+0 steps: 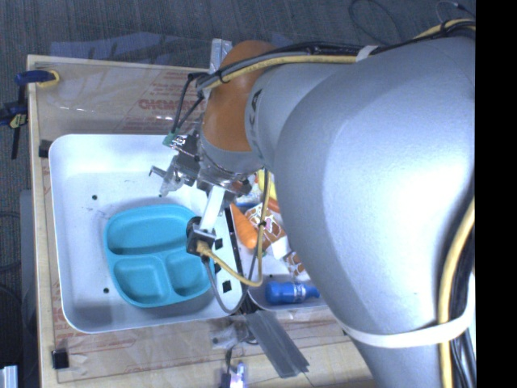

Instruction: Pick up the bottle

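hand (166, 178) over left bin, grip state unreadable | I judge blue bottle (291, 292) light, slippery; grasp mid-body

Arm (380, 176) shell: smooth grey, satin sheen, orange band glossier. Left bin (73, 208): smooth white plastic, slight gloss. Tray (153, 253): matt turquoise plastic. Bottle (291, 292): glossy blue plastic. Counter (105, 95): wood-look board under a clear, shiny film.
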Tool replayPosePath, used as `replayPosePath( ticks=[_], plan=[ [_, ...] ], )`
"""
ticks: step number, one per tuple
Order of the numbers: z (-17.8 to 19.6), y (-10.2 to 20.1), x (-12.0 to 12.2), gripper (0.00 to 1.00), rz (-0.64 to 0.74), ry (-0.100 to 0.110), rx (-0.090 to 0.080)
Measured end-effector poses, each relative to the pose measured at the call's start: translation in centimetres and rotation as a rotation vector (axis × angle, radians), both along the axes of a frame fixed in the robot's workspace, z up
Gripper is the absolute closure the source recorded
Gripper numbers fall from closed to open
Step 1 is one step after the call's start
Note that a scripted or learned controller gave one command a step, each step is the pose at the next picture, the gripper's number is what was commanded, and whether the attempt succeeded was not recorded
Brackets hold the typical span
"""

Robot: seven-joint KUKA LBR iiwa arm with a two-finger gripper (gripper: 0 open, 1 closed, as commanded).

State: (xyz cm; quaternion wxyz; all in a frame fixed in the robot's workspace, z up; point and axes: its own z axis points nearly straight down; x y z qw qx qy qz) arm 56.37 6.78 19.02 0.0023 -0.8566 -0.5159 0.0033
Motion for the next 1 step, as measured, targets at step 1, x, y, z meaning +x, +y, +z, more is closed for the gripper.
replayPosePath(
  ticks=[1],
  plan=[
    [5.99, 8.29, -3.08, 0.00, -0.233, -0.002, -0.002]
  ],
)
